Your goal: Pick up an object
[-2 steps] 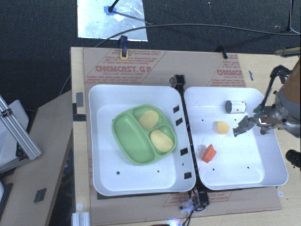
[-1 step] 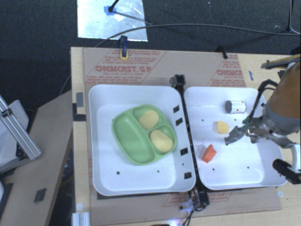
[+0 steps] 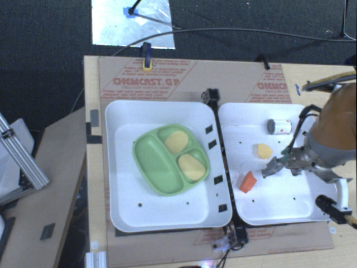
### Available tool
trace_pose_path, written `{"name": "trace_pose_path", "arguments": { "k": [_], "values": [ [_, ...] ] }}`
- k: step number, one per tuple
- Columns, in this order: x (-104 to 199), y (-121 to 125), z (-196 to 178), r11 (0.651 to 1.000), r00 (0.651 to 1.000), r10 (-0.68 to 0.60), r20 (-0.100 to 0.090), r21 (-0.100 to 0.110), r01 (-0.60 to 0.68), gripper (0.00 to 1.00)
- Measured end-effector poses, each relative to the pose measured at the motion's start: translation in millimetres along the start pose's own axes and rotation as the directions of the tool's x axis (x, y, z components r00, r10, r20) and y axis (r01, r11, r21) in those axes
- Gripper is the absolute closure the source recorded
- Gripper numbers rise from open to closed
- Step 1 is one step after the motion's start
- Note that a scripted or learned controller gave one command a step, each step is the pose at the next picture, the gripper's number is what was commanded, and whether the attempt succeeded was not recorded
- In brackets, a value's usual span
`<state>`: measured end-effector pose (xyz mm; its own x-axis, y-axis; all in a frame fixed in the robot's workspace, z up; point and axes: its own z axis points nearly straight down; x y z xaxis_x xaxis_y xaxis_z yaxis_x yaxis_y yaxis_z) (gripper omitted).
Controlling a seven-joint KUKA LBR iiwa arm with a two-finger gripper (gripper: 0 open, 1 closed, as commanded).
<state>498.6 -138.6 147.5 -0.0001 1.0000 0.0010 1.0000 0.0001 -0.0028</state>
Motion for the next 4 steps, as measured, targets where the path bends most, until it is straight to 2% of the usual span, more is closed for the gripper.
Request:
{"name": "trace_pose_path", "arguments": {
  "k": [1,2,4],
  "values": [
    [1.6,-5.8,61.2,1.000,1.000,-0.001,0.000,0.001,0.001,0.00],
    [1.1,-3.9,47.6,1.000,1.000,-0.001,0.001,-0.005,0.001,1.00],
    [-4.3,5.8,-77.0,1.000,1.000,-0.005,0.004,-0.012,0.005,1.00]
  ]
}}
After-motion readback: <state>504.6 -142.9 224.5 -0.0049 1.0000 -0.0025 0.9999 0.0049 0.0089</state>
